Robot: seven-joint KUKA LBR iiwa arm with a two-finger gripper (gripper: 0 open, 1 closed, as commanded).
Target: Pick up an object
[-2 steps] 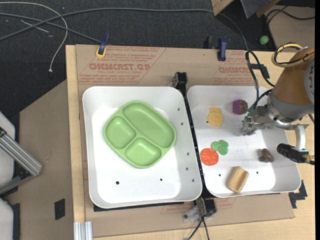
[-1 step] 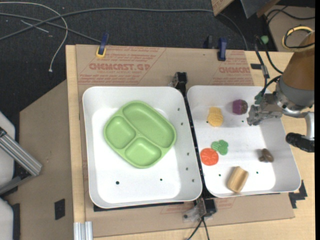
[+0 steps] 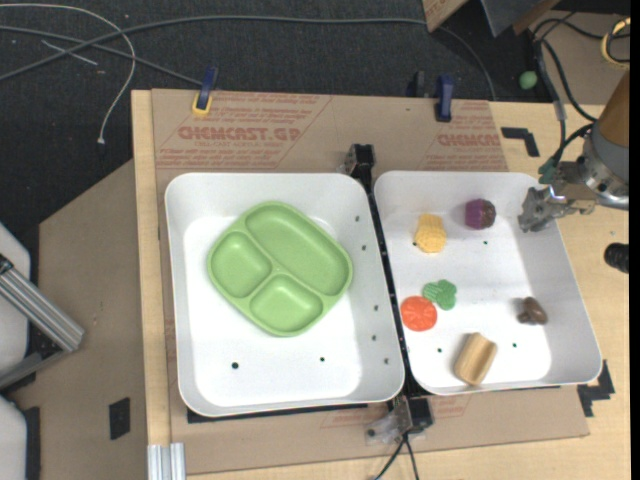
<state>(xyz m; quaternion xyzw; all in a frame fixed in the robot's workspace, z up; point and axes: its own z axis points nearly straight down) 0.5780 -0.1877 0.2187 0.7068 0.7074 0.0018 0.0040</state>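
Observation:
The right bin [image 3: 500, 268] holds several small toy foods: a purple round piece [image 3: 480, 213], a yellow corn-like piece [image 3: 431, 234], a green broccoli-like piece [image 3: 439, 292], an orange-red tomato slice [image 3: 419, 314], a tan bread-like cylinder [image 3: 475, 357] and a small brown piece [image 3: 531, 312]. My gripper [image 3: 540, 211] hangs at the upper right rim of that bin, to the right of the purple piece and apart from it. Nothing shows between its fingers.
The left bin [image 3: 200, 348] holds a green three-compartment plate [image 3: 280, 267]. A black divider runs between the two bins. Cardboard lies under both bins, with clamps at its far edge. Cables lie on the dark floor at the back.

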